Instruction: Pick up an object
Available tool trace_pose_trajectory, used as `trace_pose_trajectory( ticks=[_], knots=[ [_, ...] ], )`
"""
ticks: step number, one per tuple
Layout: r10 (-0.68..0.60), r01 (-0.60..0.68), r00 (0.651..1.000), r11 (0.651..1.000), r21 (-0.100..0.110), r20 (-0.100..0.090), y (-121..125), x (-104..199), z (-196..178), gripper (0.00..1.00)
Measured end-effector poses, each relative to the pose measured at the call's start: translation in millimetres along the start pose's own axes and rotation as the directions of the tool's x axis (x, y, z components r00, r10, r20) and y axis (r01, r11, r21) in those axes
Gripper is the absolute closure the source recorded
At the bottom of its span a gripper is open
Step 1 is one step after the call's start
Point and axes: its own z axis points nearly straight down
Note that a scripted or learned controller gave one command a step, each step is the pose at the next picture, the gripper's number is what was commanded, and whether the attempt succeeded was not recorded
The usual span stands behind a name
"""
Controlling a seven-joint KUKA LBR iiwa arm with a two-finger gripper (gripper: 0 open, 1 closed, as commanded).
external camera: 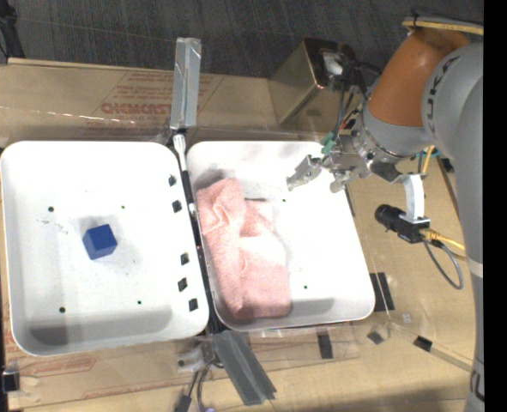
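— Two bins; pink cloth point(243, 249) along right bin's point(356, 264) left wall, blue cube point(100, 240) mid left bin point(30, 230).
— Gripper point(322, 172)?
— Far edge, spread, empty. Drop straight onto cloth's thick fold.

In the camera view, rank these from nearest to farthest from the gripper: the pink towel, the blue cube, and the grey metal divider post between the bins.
Measured from the gripper, at the right bin's upper right:
1. Pink folded cloth towel, in the right bin, lower left of the gripper.
2. Grey metal divider post, at the top of the seam between the bins.
3. Small blue cube, in the left bin, far across.
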Motion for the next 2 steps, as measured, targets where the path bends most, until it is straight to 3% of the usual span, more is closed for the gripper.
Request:
trace_pose_trajectory(
  ticks=[1, 2],
  knots=[
    [-0.015, 0.015, 1.0, 1.0, -0.001, 0.001, 42.8, -18.5, 91.9, 0.0],
    [-0.015, 0.015, 1.0, 1.0, -0.002, 0.001, 43.0, -18.5, 91.4, 0.0]
  ],
)
